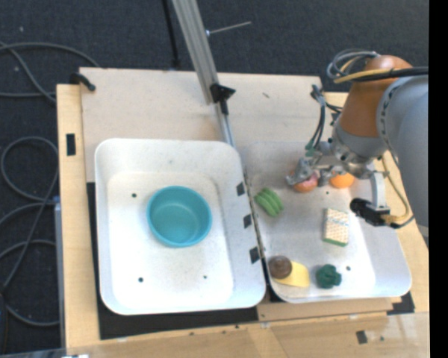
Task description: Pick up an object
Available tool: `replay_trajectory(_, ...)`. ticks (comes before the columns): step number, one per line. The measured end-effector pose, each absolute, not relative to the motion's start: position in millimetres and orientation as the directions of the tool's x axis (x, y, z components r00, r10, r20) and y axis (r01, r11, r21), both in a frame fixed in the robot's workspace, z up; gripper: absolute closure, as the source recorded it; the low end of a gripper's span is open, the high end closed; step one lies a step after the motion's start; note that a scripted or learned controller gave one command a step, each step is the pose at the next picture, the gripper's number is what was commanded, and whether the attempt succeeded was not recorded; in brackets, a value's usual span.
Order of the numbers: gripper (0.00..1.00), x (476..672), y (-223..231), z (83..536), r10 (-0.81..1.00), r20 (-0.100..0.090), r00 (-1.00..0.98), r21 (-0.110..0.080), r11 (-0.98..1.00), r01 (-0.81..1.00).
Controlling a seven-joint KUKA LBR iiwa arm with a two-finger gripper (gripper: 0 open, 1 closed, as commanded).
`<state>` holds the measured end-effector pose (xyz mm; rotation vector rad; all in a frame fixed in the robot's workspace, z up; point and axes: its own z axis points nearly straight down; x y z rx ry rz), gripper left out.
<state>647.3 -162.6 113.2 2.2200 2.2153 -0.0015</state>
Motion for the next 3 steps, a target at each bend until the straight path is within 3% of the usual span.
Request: replay_trajectory(3,1.0,645.1,-165.6,260.5,1.0,-0.001,-0.003,0.007,0.003,1.0)
